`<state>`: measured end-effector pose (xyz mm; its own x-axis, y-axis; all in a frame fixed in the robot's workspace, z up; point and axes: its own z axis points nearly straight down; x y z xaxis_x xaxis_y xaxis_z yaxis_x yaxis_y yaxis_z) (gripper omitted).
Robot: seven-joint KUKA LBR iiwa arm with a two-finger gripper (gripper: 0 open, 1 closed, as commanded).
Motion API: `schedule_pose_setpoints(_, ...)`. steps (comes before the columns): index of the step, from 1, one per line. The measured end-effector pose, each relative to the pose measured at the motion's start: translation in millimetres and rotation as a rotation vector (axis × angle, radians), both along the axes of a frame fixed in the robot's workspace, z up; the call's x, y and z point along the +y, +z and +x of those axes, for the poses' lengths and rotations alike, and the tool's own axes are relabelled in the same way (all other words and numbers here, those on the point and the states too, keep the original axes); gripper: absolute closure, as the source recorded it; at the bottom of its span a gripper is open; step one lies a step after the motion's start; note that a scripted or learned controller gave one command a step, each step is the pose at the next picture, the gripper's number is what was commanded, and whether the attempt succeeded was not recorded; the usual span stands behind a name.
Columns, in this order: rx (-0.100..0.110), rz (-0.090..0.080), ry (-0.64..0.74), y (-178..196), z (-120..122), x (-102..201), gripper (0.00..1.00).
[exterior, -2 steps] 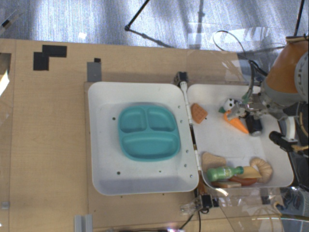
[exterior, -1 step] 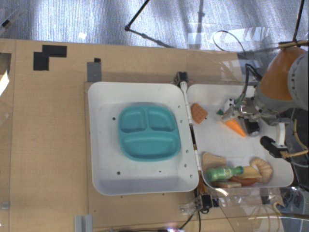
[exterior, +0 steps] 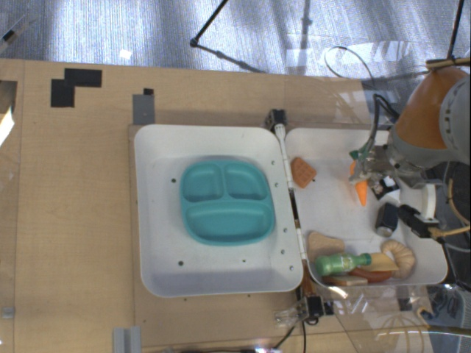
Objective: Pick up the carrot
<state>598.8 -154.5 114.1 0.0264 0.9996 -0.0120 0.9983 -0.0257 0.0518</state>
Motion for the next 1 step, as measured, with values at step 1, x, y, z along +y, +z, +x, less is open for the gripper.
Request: schedule_pose_setpoints(1, 0.035, 0.020, -0.208, 108.6, 4.9, 54.1, 1.00)
